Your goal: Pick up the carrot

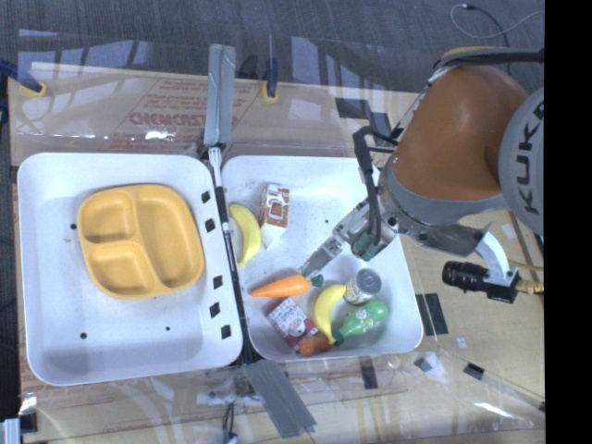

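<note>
Carrot (280, 287) lies below gripper (313, 270); arm (462, 137) reads "KU".

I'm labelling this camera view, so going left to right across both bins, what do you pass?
Yellow divided plate → banana → carrot → gripper → green pear-shaped toy

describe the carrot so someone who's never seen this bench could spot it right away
Look in the right bin, the one crowded with toy food, not the left bin that holds the yellow divided plate. Near its lower left lies the carrot, just below the gripper. It is the one orange, tapered piece, lying sideways between two yellow bananas.
</note>
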`<action>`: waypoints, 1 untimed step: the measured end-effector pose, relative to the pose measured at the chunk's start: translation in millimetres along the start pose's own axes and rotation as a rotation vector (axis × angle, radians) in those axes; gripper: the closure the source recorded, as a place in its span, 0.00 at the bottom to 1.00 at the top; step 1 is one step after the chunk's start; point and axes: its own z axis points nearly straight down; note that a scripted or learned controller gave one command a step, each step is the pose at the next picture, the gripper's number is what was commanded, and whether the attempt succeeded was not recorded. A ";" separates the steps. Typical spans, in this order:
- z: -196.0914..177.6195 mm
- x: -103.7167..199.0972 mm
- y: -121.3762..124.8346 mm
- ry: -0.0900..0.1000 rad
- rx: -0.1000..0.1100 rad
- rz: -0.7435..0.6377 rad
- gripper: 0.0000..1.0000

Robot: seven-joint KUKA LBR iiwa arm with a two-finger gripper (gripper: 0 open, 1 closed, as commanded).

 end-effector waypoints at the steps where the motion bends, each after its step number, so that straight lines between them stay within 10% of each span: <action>1: 0.0 0.0 0.0 0.000 0.000 0.000 0.00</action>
